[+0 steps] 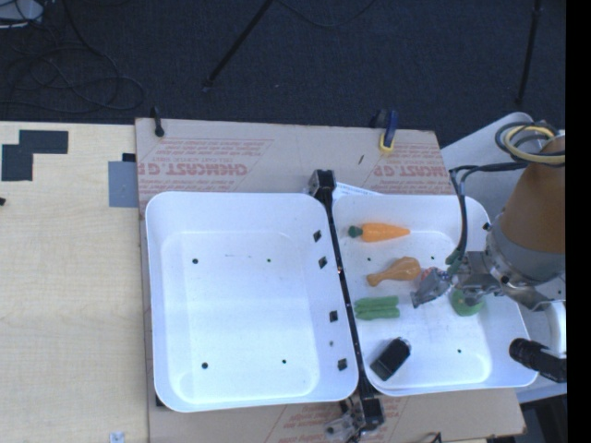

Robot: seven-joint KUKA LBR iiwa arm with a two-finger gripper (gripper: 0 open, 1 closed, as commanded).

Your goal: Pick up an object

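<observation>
Dark carpet and loose cables back a tabletop [65, 275] bearing two white bins on cardboard. Toys lie loose in the right bin [480, 363], presumably scattered as grasp targets: a carrot [383, 233] at 12 o'clock, a tan piece [397, 270] at centre, a green pod [377, 308] at 7 o'clock, a black block [391, 357] at 6 o'clock. Reaching from 3 o'clock, the end effector [445, 289] sits low beside a green lump [466, 303]; its opening cannot be told, and no toy is seen gripped.
</observation>
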